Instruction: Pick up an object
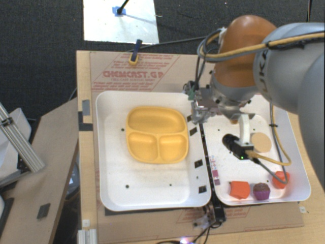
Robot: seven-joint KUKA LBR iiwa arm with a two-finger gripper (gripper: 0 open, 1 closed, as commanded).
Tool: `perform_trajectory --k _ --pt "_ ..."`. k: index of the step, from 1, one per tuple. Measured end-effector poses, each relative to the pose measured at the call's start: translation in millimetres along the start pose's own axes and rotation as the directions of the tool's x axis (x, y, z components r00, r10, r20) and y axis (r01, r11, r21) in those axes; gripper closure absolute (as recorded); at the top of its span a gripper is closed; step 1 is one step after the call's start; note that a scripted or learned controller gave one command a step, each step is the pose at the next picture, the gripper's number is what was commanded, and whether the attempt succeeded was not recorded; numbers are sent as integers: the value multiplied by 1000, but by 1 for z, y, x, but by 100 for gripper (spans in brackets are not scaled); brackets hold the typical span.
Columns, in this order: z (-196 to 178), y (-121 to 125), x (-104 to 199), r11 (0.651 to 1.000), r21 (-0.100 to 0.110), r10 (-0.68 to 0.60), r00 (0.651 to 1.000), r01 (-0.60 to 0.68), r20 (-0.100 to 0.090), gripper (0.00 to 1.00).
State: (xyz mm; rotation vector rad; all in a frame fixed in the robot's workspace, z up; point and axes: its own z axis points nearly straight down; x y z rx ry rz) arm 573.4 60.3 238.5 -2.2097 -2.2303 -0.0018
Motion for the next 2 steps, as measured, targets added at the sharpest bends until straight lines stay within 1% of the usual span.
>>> perform_trajectory --k 1,2 --pt "8 -11 41 1000 -1 0 1000 0 1 100" --pt "8 -11 39 1000 -1 5 1000 -5 2 0"
